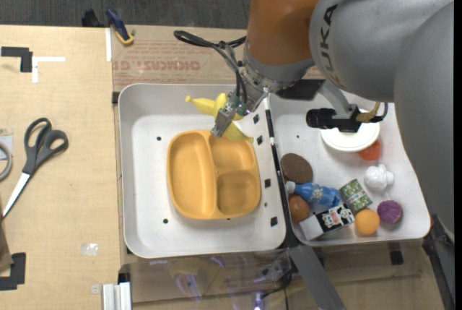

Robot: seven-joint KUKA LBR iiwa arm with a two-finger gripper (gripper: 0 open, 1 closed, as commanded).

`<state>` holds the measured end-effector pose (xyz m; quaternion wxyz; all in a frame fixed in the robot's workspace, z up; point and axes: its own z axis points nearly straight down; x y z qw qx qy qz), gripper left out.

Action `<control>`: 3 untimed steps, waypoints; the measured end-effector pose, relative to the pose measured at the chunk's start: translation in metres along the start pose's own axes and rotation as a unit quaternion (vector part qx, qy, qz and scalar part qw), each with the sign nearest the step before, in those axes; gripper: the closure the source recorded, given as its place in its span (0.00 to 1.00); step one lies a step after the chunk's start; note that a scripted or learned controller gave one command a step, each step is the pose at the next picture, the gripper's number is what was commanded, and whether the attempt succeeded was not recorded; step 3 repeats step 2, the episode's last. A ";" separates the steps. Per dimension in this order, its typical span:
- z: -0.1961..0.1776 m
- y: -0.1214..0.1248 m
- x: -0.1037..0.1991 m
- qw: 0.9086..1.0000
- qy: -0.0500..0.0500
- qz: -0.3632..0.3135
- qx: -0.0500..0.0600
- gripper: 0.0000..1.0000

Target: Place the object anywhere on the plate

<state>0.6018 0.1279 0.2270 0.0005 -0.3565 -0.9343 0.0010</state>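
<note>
Tool over the far rim of the plate, closed on a banana.

The tool point(225, 117) is seen clamped on a yellow banana point(208, 104), held above the far edge of the orange divided plate point(195, 178) in the left bin point(137, 178). Small toys are gathered in the right bin point(289, 129), and scissors point(32, 153) are laid on the desk point(58, 222) at left.

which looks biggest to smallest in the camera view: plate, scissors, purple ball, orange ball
1. plate
2. scissors
3. purple ball and orange ball: they look alike in size, so no ranking between them.
</note>
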 end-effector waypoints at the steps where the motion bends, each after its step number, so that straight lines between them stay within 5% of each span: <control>1: 0.000 0.000 0.000 1.000 0.000 0.000 0.000 0.00; 2: -0.063 -0.001 0.071 0.999 -0.001 0.049 -0.001 0.00; 3: -0.063 -0.001 0.071 0.999 -0.001 0.049 -0.001 0.00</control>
